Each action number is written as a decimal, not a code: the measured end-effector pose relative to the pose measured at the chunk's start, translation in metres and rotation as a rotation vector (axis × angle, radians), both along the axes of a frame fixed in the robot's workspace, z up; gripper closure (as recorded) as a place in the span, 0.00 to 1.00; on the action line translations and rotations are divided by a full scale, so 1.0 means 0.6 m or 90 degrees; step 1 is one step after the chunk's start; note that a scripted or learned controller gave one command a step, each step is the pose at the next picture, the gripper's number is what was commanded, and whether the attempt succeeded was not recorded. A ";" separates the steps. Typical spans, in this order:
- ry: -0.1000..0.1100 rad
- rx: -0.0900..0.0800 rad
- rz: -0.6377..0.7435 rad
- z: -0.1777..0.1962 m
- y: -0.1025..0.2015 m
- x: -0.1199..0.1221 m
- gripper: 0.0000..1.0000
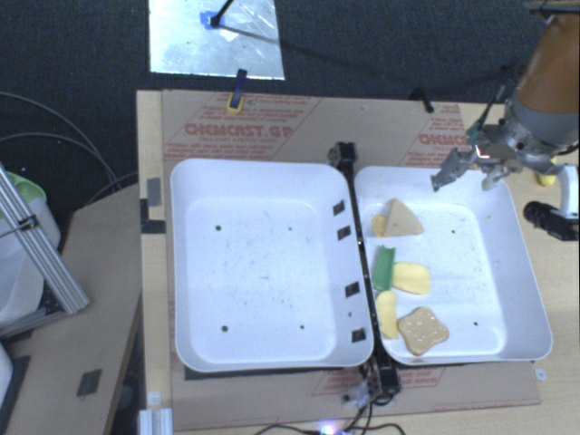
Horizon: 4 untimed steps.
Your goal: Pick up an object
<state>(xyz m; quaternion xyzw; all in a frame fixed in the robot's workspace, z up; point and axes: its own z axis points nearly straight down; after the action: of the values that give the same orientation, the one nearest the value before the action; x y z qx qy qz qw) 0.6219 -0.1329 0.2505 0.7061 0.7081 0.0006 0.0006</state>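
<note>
So on the far left there's some aluminium framing (41,252) leaning at an angle over a lower tan side surface, with dark carpet-like flooring around the back. My bench (154,134) is a pale wooden top covered with brown cardboard (272,120) printed in red lettering, and a shiny foil-looking sheet (215,25) lies behind it on the floor.

The left bin (263,265) is a shallow white plastic tray with rounded corners, just a few small dark dots on its floor. It touches the right bin (507,270) along a black clipped seam.

All the stuff sits bunched on the right bin's left side, near that seam. A pale tan wedge (401,218) at the top, its tip pointing up and away from the camera. Below it a small green piece (385,266), long axis running roughly top to bottom, and just beside it a smooth yellow lump (412,278) lying crosswise. Lower down, a narrow yellow piece (387,314) stands lengthwise, next to a speckled brown cracker-shaped square (423,330), slightly rotated.

My gripper (464,169) hangs above the right bin's back edge, well apart from the items, fingers spread wide with nothing between them.
</note>
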 end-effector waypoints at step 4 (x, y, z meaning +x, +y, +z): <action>0.003 0.001 0.005 0.413 0.287 -0.061 0.00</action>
<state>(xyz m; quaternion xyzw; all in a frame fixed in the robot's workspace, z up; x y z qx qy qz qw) 0.5854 0.0396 0.4984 0.7031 0.7111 -0.0001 -0.0018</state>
